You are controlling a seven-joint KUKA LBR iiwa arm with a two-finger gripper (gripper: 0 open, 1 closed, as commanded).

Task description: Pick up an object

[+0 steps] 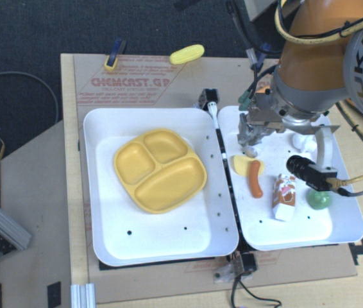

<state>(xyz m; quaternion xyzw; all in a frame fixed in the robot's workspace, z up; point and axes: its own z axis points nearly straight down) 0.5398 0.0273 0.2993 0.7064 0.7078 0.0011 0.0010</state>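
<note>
My gripper (pixel 250 147) hangs over the right bin's (pixel 310 236) left part, its fingertips just above a pale yellow piece (pixel 240 165). An orange-red sausage (pixel 254 179) lies beside that piece, slightly below the fingertips. To the right stands a small carton (pixel 285 198) with a red and white label. A green round thing (pixel 319 199) rests near the bin's right side. A white object (pixel 304 142) lies partly hidden under the wrist. Nothing shows between the fingers.
The left bin (pixel 104 230) holds a yellow divided plate (pixel 160 170). A yellow banana-like thing (pixel 186 54) and a blue-and-yellow clip (pixel 113 55) lie on the bench behind the bins. A black rail (pixel 223 165) separates the two bins.
</note>
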